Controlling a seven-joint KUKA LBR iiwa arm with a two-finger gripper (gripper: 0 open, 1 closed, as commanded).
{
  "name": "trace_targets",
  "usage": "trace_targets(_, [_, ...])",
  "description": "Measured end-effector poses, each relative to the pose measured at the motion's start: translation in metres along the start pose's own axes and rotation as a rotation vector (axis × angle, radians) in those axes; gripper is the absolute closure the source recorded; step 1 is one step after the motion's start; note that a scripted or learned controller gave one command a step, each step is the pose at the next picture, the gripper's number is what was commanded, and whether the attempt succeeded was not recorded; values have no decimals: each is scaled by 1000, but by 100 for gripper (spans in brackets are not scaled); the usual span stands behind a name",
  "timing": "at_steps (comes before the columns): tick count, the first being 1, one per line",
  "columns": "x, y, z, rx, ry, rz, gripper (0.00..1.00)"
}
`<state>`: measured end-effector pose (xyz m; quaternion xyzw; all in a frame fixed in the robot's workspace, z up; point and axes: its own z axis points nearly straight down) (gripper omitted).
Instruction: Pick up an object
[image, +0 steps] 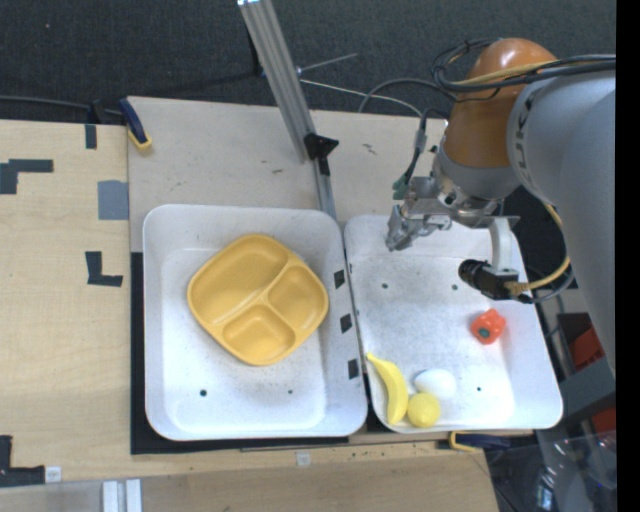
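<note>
My gripper (400, 235) hangs over the far left corner of the right bin (440, 300), pointing down, with nothing seen between its fingers. A small red-orange object (488, 327) lies at the bin's right side. At the near edge of that bin a yellow banana (390, 385) lies beside a white egg-shaped object (435, 381) and a yellow lemon (423, 409). All of these sit well below and to the right of the gripper.
A yellow divided plate (258, 298) lies in the left bin (170, 400). A grey metal pole (290, 100) slants down to the bins' far edge. A black cable end (485, 277) hangs by the arm over the right bin.
</note>
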<state>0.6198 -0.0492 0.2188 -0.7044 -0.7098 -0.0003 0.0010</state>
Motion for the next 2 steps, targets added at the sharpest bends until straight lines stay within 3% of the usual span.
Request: trace_targets(2, [108,33,-9,-1,0,1,100])
